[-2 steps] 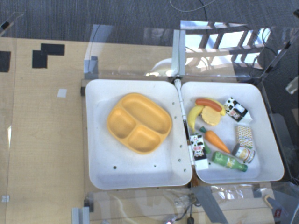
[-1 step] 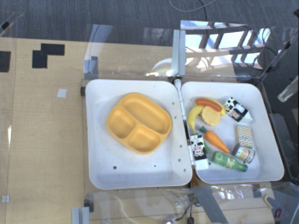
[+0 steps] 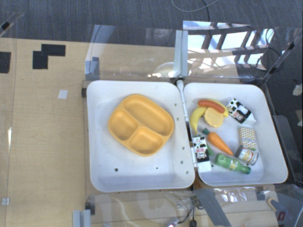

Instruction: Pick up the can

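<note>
Can (image 3: 247,155) is found lying on its side in the right bin (image 3: 270,112), wedged between a patterned carton (image 3: 248,138) and a green bottle (image 3: 231,163), so little clearance is left. Gripper state cannot be told.

The small metal can (image 3: 247,155) with a dark printed label lies on its side, its silvery round end facing the right. It rests in the right bin's lower right part.
</note>
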